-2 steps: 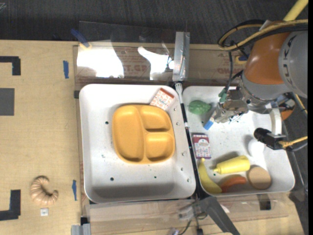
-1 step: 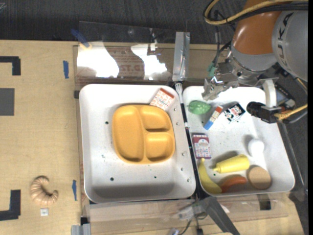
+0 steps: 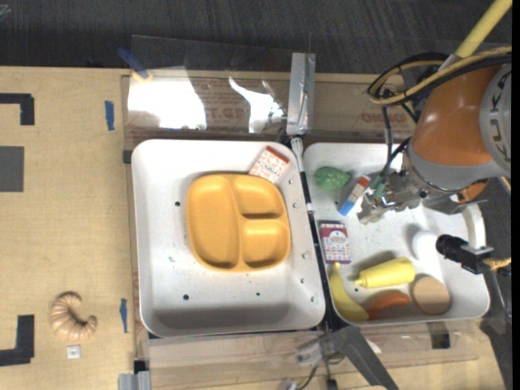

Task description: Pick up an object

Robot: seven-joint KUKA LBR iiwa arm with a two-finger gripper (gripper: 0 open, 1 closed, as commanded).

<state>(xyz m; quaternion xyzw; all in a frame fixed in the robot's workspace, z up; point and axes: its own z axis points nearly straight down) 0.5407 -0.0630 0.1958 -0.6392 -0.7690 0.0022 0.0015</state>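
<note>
- Here, at the far left, a tan croissant-shaped toy [image 3: 73, 315] lies alone on the wooden bench [image 3: 57, 177], outside both bins and well apart from the arm.
- The left bin [image 3: 154, 291] holds a yellow divided plate [image 3: 238, 220] lying flat in its middle. A small printed packet [image 3: 270, 165] leans at the plate's far right corner, by the bin wall.
- The right bin [image 3: 479, 299] is the crowded one, which is likely why the arm works there. Its left side has a green lump [image 3: 331, 177] at the far end and a second printed packet [image 3: 335, 242] lying flat below it. A banana [image 3: 343, 299] curves along the near left corner.
- A short blue and orange stick [image 3: 354, 197] lies tilted between the green lump and the gripper [image 3: 378, 205]. It is the closest thing to pick and seems the likely target, though contact cannot be made out.
- The gripper hangs low over the bin, just right of that stick. Whether it is spread or pressed together cannot be told, and nothing shows in its grasp.
- Nearer, a yellow bottle [image 3: 386, 273] lies on its side above a red piece [image 3: 390, 301], with a round tan object [image 3: 431, 293] at their right.
- The grey and orange arm [image 3: 459, 120] reaches in from the right.
</note>
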